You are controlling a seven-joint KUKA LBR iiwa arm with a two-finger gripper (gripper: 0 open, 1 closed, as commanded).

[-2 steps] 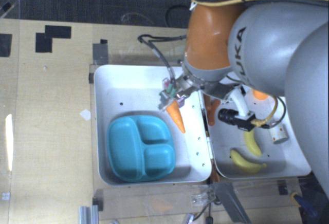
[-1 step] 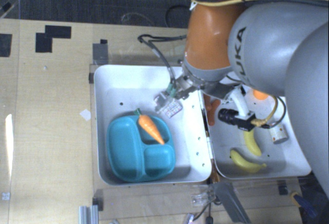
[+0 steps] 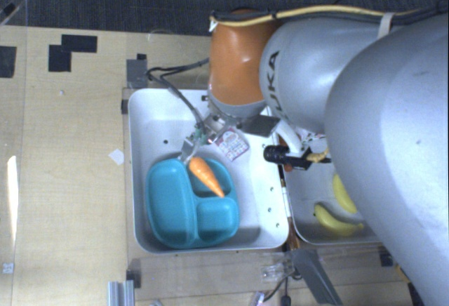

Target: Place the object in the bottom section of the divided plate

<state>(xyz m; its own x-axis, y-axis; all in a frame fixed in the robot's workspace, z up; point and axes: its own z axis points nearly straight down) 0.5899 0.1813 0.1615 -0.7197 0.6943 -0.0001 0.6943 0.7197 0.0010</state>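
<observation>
From my remote seat, the claw [image 3: 198, 137] sits at the end of the grey arm [image 3: 337, 94], low over the left bin [image 3: 147, 115], and I cannot tell whether it is clenched or released; the wrist and cabling crowd that spot. Just below the claw lies the carrot [image 3: 205, 175], its thick end right by the claw tip and its point running away from the claw, down and to the right. It lies across the upper right compartment of the blue divided plate [image 3: 168, 210], with its tip reaching the ridge toward the compartment beneath. Whether the claw touches the carrot I cannot make out.

I judge this to be the placing step, near its close. The carrot seems to be on the plate, but it is not clearly in the bottom section, which I take to be the compartment on the far side of the carrot from the claw. The next move, as I read it, calls for carrying the carrot further from the wrist, past the ridge, before letting go.

Further out, to the right of the claw and under the arm, two bananas [image 3: 335, 219] rest in the right bin [image 3: 302, 227], well apart from the plate. The left bin's rim and the plate's ridges are the only obstacles nearby; the desk [image 3: 63, 157] beyond lies off to the left.
</observation>
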